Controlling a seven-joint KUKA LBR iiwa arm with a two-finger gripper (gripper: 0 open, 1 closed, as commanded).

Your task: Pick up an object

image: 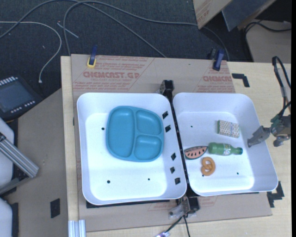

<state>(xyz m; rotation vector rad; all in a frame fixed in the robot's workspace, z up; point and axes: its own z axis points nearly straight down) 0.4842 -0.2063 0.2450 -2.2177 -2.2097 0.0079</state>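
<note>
My likeliest targets sit loose in the right bin (259,180): a green bottle (225,149), watermelon slice (195,152), pretzel (208,165) and patterned block (228,128), spaced for separate grabs. My gripper (266,134) hovers at that bin's right rim, holding nothing. The blue divided plate (135,134) occupies the left bin (92,176).

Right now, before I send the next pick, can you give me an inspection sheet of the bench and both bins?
Surface: pale wooden bench bearing two shallow white bins side by side.
Job's things: right white bin holds a patterned pale block, green plastic bottle, watermelon-slice toy, orange pretzel toy.
Clutter: blue three-compartment plate in left white bin.
Grippers: pincer at the right bin's right rim, holding nothing.
Cables: white cables on dark floor.
Surroundings: cardboard box, black screen device.
</note>
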